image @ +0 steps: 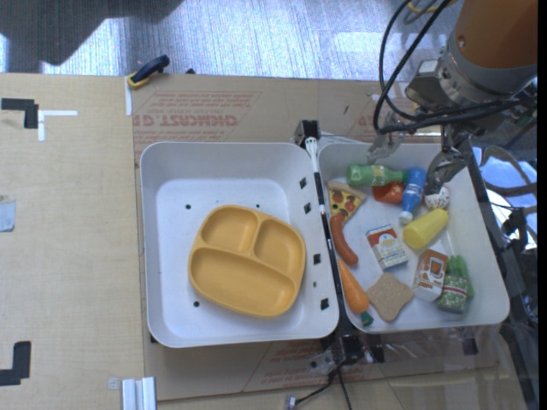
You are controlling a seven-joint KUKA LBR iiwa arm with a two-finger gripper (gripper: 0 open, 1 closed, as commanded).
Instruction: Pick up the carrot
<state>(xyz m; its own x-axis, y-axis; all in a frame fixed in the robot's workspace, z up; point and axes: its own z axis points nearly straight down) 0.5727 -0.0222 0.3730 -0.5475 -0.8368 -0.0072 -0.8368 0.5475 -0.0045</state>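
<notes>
Gripper (pixel 412 162) fingers spread, nothing held, hovering over bin's (pixel 489 254) far end; carrot (pixel 352 287) near front-left wall, untouched.

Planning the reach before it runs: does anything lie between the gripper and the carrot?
Yes. The gripper hangs over the right bin's far end; the carrot lies near its front-left wall. Between them lie a sausage and a small carton.
</notes>
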